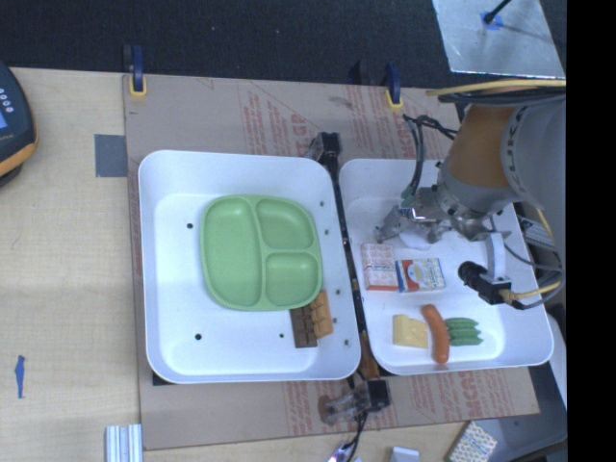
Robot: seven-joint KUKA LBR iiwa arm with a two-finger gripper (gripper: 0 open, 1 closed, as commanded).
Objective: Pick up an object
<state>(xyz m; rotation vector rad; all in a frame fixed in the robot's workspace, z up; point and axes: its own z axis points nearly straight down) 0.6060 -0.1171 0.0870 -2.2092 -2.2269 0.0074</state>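
Observation:
My gripper (414, 231) hangs over the back part of the right bin (539, 349), just behind a small red, white and blue carton (404, 274). Its fingers look spread, with nothing between them. In front of the carton lie a yellow cheese wedge (409, 331), an orange sausage (437, 332) and green pea pods (464, 331). The grey arm with its orange band (481, 152) comes in from the right above the bin's far corner.
The left bin (164, 258) holds a green divided plate (260, 251) and a brown waffle-like block (311, 321) at its front right. A black cable end (481, 284) hangs by the arm over the right bin. A rail (345, 248) separates the bins.

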